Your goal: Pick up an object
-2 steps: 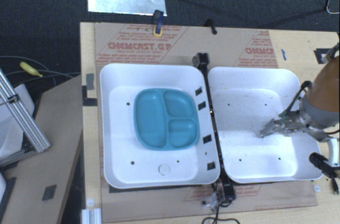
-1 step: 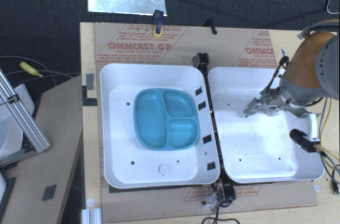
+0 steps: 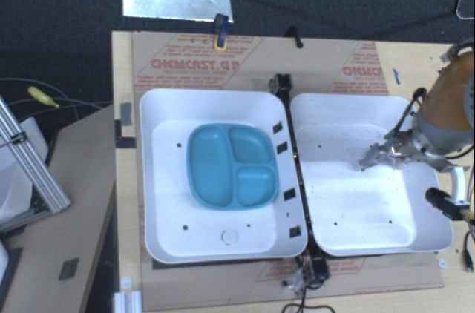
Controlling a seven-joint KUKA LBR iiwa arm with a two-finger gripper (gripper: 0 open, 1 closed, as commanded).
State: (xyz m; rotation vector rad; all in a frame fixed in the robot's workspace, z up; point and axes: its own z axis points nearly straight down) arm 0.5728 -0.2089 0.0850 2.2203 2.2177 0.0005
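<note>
Gripper [image 3: 369, 159] is hanging over the right bin [image 3: 356, 230], toward its right half, and whether it is spread or pressed together I cannot tell. Nothing is showing between its tips. The blue divided plate [image 3: 231, 165] is lying flat in the middle of the left bin [image 3: 167, 230], well apart from the tool and directly to its left, across the wall where the bins are meeting. Its long axis is running from near edge to far. Any pick is calling for a reach leftward.
</note>
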